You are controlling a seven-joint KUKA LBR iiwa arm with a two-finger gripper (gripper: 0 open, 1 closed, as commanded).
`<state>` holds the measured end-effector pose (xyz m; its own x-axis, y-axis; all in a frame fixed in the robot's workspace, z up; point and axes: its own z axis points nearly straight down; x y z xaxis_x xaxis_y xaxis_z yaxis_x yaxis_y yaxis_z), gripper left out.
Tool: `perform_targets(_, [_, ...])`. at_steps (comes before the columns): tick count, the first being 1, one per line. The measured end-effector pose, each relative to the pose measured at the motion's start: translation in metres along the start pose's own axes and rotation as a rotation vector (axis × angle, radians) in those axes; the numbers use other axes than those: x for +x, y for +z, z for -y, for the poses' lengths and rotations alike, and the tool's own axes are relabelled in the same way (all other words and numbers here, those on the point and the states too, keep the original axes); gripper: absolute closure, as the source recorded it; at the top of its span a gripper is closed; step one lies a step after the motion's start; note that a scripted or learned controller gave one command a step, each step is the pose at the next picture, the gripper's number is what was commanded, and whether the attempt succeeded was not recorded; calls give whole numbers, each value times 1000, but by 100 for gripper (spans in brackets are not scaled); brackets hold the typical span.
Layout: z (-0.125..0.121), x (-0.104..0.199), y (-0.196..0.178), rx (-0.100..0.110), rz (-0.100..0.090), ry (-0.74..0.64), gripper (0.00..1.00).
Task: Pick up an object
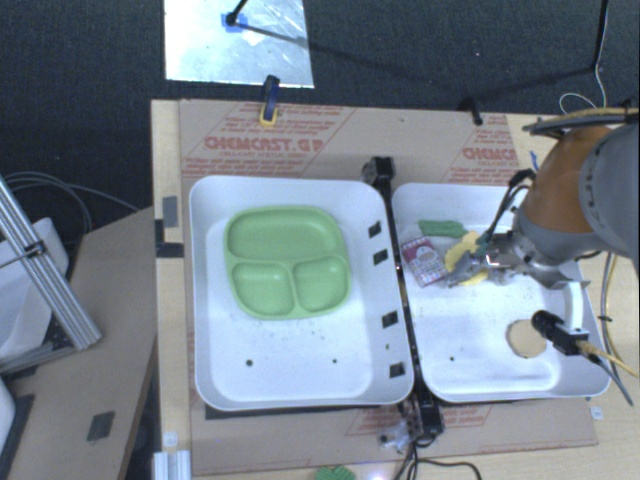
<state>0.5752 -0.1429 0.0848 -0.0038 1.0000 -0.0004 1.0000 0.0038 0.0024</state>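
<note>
So far nothing is lifted: the hand [478, 265] is lowered over the yellow object [458, 252] in the right bin [480, 383]; its state cannot be told.

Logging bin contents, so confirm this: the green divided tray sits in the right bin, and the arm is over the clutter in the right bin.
One thing is wrong. The camera view shows the green divided tray in the left bin, not the right one. The rest stands: the arm reaches over the clutter in the right bin, its gripper down among the items there.
</note>
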Motion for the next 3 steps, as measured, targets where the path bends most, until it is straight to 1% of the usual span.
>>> perform_targets(1, [0,0,0,0,0,0,0])
perform_targets(2, [1,-20,0,-1,1,4,0])
perform_targets(3, [-40,-16,-1,-4,1,-2,0])
